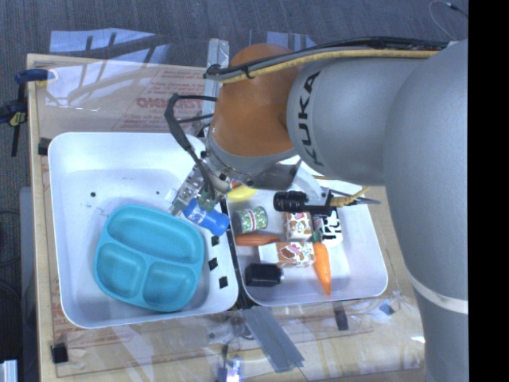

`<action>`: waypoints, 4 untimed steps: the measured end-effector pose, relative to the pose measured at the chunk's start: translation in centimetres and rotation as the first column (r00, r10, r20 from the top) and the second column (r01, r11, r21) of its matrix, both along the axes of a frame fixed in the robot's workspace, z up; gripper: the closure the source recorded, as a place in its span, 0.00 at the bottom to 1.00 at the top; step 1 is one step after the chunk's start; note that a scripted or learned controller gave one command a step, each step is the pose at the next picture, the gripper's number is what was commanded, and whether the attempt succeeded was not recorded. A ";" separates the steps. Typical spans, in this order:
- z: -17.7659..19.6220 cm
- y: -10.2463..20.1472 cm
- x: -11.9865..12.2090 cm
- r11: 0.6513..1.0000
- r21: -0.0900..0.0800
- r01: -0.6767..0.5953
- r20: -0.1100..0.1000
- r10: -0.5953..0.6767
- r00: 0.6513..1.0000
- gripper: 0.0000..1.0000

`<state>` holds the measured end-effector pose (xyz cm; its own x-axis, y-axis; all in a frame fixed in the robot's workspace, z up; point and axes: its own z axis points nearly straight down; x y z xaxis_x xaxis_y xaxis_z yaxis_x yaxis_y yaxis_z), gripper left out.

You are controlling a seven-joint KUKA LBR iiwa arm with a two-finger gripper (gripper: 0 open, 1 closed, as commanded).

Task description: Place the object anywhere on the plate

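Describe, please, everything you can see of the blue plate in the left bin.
The blue plate is a light blue tray with rounded corners, smooth and matte like plastic. Raised ridges divide it into three compartments: one long one along its upper side and two smaller ones below. Nothing lies in them. It rests flat, turned slightly askew, on the floor of the left white bin, toward the bin's lower right. The gripper is by its upper right corner, beside a small blue object; whether that touches the plate is unclear.
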<state>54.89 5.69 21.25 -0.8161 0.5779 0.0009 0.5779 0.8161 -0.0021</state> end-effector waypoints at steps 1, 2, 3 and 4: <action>-1.0 3.9 -2.6 0.993 0.000 -0.117 -0.001 0.117 0.993 1.00; -0.1 12.8 -6.9 0.905 0.001 -0.426 -0.001 0.426 0.905 1.00; -0.1 12.8 -6.9 0.905 0.001 -0.424 0.000 0.424 0.905 0.00; -12.1 11.9 -7.2 0.981 0.001 -0.196 0.003 0.196 0.981 0.00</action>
<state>47.68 17.60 9.12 -0.9135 0.4068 -0.0003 0.4068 0.9135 0.0005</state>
